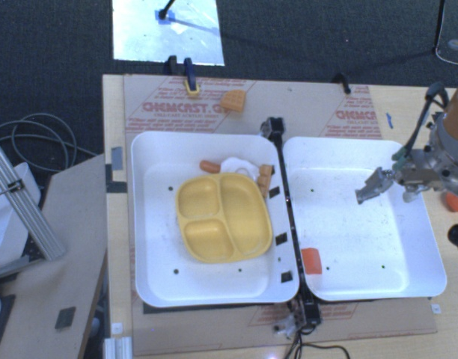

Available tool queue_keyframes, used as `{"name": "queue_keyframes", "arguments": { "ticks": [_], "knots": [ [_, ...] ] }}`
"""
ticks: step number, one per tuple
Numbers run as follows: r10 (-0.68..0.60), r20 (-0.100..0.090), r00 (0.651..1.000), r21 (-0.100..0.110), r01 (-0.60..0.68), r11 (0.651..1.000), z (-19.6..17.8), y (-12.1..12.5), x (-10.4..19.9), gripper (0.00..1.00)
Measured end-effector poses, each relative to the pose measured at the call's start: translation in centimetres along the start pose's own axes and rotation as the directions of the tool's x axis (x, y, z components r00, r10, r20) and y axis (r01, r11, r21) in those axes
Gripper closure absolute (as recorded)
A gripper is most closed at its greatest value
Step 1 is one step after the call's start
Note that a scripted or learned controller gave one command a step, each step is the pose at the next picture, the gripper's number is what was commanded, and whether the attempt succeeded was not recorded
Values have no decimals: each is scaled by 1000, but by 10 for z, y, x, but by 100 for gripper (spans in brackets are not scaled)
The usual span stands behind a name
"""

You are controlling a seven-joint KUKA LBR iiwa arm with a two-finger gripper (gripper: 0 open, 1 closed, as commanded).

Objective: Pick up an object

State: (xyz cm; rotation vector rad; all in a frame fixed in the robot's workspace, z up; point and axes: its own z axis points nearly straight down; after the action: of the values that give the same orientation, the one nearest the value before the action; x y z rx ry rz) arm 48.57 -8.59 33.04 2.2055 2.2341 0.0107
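Even, bright overhead light washes both white bins [214, 286], whose floors look almost blown out. A reflective metal sheet [168, 19] beyond the left bin gives off pale glare. The yellow tray [223, 217] casts only a faint shadow. Detail is soft and slightly grainy; the dark carpet [49, 58] stays dim.

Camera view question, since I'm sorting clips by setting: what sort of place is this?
Probably a robotics lab: two white bins clamped on a workbench, an arm's gripper reaching over them, and loose cables on dark carpet.
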Motion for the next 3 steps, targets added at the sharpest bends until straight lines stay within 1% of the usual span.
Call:
{"name": "queue_keyframes", "arguments": {
  "ticks": [1,2,3],
  "knots": [
    [3,3,1000,0,-3,1000,-36,3,45,0],
    [5,3,1000,2,-5,1000,-42,3,80,0],
    [3,3,1000,0,-3,1000,-53,4,78,100]
  ]
}}
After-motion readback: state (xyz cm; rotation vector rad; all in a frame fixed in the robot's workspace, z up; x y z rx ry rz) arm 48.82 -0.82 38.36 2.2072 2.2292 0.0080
